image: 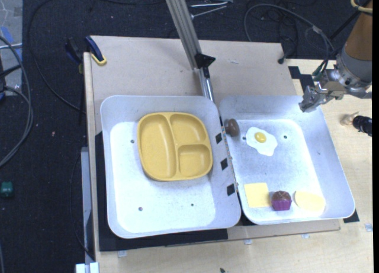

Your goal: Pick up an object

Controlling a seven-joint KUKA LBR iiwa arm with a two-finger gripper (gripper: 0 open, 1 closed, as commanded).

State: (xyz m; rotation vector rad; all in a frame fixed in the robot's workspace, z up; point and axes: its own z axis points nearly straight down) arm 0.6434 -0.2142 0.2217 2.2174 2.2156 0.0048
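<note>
Bench (148, 64): flat, pale tan board, matte; it is carrying two shallow white bins side by side.
Left bin (118, 206): white, rounded corners, faintly speckled floor with a few small dark dots; sloping walls.
Plate (175, 145): yellow, smooth plastic, rounded square, split into three compartments; it is lying flat near the left bin's middle, closer to its far edge.
Right bin (331, 165): same white shell as the left one, its floor showing grey scuffing; it is touching the left bin along their shared edge.
Egg (261, 141): toy fried egg, irregular white blob with a round yellow yolk; it is sitting in the far half of the right bin.
Brown piece (232, 127): small, rounded, dark brown; it is resting by the right bin's far left corner, just beside the shared edge.
Cheese (257, 195): flat yellow square, lying near the right bin's near edge, left of the others.
Purple piece (281, 200): small, lumpy, dark purple-red; it is sitting between the cheese and the pale piece.
Pale piece (310, 201): pale yellow, rounded block, near the right bin's near right corner.
Arm (361, 41): grey with an orange band, reaching in over the right bin's far right corner, wrist tilting down and to the left.
Gripper (310, 98): grey metal, hanging above the far right corner of the right bin, apart from every object; nothing is sitting between its tips. Jaw state: cannot tell.
</note>
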